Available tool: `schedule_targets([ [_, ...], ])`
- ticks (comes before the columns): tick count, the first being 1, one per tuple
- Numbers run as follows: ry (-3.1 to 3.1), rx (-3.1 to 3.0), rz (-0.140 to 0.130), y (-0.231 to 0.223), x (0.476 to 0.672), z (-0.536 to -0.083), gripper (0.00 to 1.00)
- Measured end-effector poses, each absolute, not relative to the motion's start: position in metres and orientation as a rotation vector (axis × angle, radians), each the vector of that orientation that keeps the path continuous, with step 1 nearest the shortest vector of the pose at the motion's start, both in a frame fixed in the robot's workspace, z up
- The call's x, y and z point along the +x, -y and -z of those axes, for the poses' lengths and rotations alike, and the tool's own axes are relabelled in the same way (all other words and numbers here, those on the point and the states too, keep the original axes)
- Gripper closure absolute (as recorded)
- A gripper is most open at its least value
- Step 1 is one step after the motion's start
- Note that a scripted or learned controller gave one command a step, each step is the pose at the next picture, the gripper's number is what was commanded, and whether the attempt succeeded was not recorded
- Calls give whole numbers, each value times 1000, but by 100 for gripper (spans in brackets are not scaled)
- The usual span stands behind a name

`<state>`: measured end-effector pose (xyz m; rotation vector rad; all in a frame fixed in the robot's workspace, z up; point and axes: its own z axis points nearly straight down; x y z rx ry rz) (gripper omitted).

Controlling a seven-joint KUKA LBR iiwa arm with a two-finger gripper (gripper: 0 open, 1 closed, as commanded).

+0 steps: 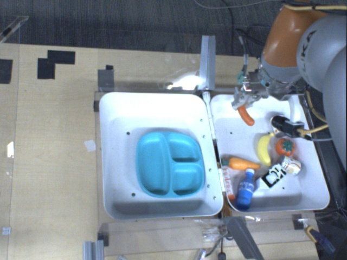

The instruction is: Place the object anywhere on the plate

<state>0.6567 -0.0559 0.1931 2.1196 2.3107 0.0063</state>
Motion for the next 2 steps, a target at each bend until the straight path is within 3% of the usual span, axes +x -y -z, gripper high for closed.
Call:
schedule_targets([
  [1,-2434,1982,-5,-7,609,-185,100],
  [2,-2575,1790,-7,-11,618,-186,100],
])
